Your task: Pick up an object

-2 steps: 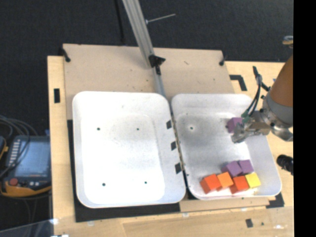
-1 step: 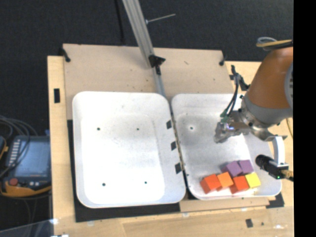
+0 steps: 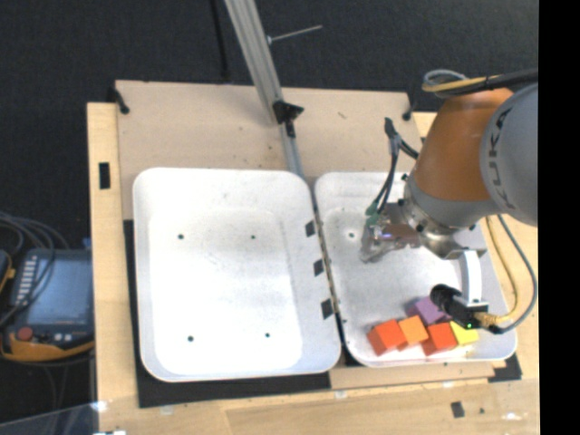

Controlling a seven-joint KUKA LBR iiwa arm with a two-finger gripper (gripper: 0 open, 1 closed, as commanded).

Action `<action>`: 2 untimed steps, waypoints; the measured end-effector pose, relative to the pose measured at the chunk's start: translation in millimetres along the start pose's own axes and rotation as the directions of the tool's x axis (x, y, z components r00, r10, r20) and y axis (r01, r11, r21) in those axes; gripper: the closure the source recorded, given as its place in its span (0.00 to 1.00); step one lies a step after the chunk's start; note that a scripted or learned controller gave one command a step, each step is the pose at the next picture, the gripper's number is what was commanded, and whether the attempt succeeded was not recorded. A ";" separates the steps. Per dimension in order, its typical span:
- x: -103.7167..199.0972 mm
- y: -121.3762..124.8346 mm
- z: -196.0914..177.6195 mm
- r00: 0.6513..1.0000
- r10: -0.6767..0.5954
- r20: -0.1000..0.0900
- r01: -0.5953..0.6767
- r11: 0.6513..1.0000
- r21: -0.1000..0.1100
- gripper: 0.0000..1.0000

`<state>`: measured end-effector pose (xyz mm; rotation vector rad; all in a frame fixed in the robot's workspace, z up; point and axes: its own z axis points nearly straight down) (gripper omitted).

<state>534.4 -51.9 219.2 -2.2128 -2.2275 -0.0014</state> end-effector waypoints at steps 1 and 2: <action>54.1 8.7 6.0 1.000 -0.001 0.001 0.001 1.000 -0.002 1.00; 100.9 22.2 4.2 1.000 -0.001 0.000 0.001 1.000 -0.002 1.00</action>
